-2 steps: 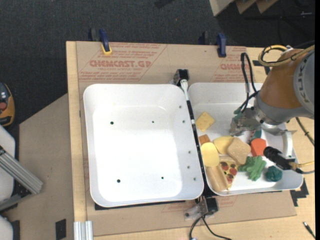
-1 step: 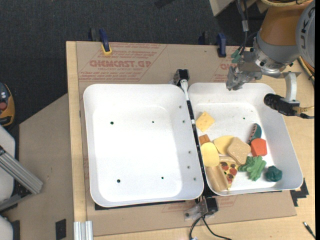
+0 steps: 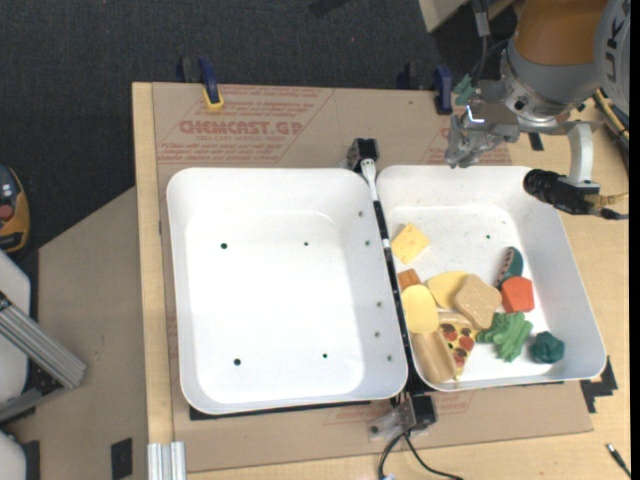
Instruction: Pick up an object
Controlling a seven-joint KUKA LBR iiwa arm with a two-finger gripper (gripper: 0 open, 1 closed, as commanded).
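Hand [image 3: 468,148] of the grey-and-orange arm [image 3: 560,28] hangs above the far rim of the right bin [image 3: 575,298], nothing between its fingers; whether they are wide or narrow cannot be told. On the bench [image 3: 150,218] sit 2 white bins; the left bin [image 3: 270,288] lies alongside. Toy foods crowd the right bin's near half: a pizza slice [image 3: 452,346], a bread slice [image 3: 477,300], a yellow cheese wedge [image 3: 410,243], green broccoli [image 3: 510,334], an orange block [image 3: 517,294].
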